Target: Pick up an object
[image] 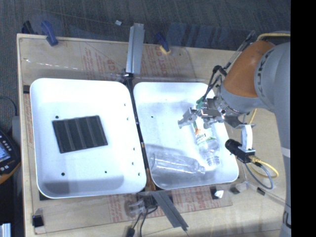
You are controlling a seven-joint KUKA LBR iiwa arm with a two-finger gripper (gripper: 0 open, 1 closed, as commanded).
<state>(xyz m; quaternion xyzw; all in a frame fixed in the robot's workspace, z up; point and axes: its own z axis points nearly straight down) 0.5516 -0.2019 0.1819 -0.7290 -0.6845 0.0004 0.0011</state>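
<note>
In the camera view, the grey arm [269, 78] reaches in from three o'clock, its orange band [246, 73] sitting above the wrist, and bends down over the right bin [163, 102]. The gripper [195, 118] hangs over the middle-right part of that bin, its metal body pointing toward nine o'clock. Whether the fingers are spread or closed cannot be told from this angle, and nothing can be seen held between them.

Just below the gripper, toward five o'clock from it, lies a small clear bottle [206, 144] with a white label bearing a red mark; it rests on the bin floor, its length running roughly from eleven to five o'clock. Its upper end sits right under the gripper's body, and contact between the two cannot be made out. A larger clear plastic bottle [175, 164] lies on its side along the bin's six o'clock edge, near the smaller one.

The left bin [44, 98], touching the right one along a shared seam, holds a dark ribbed rectangular tray [80, 133] lying flat left of its centre. Both bins rest on the light wooden worktop [74, 53]. A black connector with yellow cable [247, 154] hangs beside the right bin at four o'clock.
</note>
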